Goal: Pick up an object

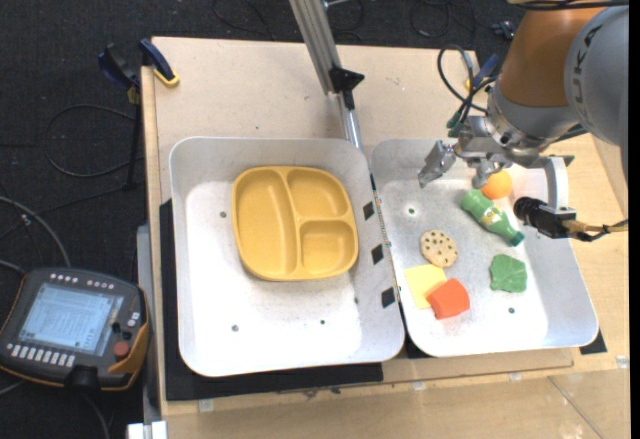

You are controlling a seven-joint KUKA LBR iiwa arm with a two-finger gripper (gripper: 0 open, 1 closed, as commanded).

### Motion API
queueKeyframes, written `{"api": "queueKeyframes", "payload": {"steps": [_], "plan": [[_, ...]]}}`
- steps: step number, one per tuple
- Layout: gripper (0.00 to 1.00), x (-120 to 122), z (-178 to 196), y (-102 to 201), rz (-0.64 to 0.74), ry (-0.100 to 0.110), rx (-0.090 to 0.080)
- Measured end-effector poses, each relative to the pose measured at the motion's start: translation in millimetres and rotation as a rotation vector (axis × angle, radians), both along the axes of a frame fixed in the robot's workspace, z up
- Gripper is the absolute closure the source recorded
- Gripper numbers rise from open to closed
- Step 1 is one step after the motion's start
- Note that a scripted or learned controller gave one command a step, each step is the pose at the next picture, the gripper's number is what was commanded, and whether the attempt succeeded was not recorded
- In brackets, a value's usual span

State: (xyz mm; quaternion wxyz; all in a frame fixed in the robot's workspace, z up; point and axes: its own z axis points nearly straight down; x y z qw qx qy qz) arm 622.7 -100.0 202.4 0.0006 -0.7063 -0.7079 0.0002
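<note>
So I've got the gripper (470, 159) hanging over the far end of the right bin (570, 327), around the 12 o'clock edge of the toy pile. From this angle I honestly cannot tell how its business end is set, the wrist hardware blocks it, and nothing looks to be in its grasp.

Closest candidates: the orange ball (497, 186) just under the wrist and the green bottle (491, 215) lying tilted at its 6 o'clock, the two touching or nearly so. If I were picking, I'd go for the bottle and close across its narrow body, not along its length, and come down centred so I don't nudge the ball away.

Easier targets sit apart: the cookie (438, 248) at about 8 o'clock from the bottle, the green leafy piece (508, 273) at 5, and the red block (448, 298) touching the yellow block (422, 279). The cookie looks flat, probably awkward.

Part of the ball is hidden by the arm. The yellow divided plate (295, 223) in the left bin (200, 327) isn't in play.
</note>
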Motion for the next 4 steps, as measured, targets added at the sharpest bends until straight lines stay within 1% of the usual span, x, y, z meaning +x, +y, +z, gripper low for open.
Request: {"api": "queueKeyframes", "payload": {"steps": [1,2,3,4], "plan": [[0.0,0,0,0,-0.001,0.0,0.0],[0.0,-3,-44,3,-0.002,0.004,0.0],[0.0,4,-93,-1,-0.002,0.005,-0.001],[0.0,4,-108,0,-0.002,0.002,-0.001]]}}
